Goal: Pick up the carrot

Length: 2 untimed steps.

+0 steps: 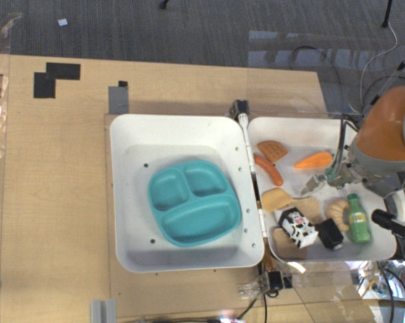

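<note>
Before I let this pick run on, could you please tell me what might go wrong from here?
1. The hand sits below the carrot, not over it, so closing now would probably miss.
2. The right bin is crowded: a sausage, a green bottle and a cow toy lie nearby, so the hand could nudge or grab the wrong item.
3. The carrot lies flat and tapered, so it may slip from a grip.
</note>
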Each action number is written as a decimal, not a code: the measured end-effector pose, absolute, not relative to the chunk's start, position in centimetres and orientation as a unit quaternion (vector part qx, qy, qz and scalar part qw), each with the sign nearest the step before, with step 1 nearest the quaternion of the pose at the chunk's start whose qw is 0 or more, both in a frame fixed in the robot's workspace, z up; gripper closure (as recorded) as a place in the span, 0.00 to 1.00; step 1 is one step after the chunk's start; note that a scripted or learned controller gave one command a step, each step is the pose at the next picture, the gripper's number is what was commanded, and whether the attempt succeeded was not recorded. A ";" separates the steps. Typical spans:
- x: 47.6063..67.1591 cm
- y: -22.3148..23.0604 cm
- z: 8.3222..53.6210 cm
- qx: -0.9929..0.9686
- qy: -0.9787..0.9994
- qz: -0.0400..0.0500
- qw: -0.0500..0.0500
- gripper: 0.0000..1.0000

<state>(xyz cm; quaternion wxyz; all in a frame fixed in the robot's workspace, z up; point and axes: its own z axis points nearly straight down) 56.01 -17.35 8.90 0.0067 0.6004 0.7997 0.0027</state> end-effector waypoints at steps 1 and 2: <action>62.6 -20.5 8.8 0.590 0.808 0.001 0.003 0.00; 64.3 -15.5 8.7 0.614 0.789 0.004 0.004 0.00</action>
